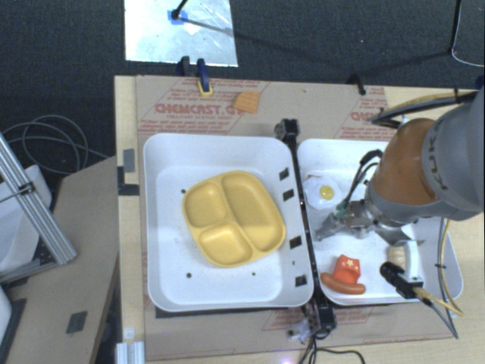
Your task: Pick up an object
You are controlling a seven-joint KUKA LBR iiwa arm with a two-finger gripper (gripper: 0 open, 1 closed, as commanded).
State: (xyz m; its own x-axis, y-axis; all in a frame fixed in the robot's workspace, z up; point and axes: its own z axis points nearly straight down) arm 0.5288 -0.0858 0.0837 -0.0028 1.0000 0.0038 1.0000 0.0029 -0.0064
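Camera view: grey two-finger gripper low in right white bin, finger state unclear; yellow 3-compartment plastic tray in left white bin.

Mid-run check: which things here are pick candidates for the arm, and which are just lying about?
Pick candidates, right bin: fried egg, red block, sausage, with the gripper over them.

Lying about: yellow tray in left bin, tan piece on the cardboard.

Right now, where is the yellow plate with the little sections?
The yellow plate lies in the middle of the left bin in the camera view, across the divider from the right bin, where the toy fried egg sits.
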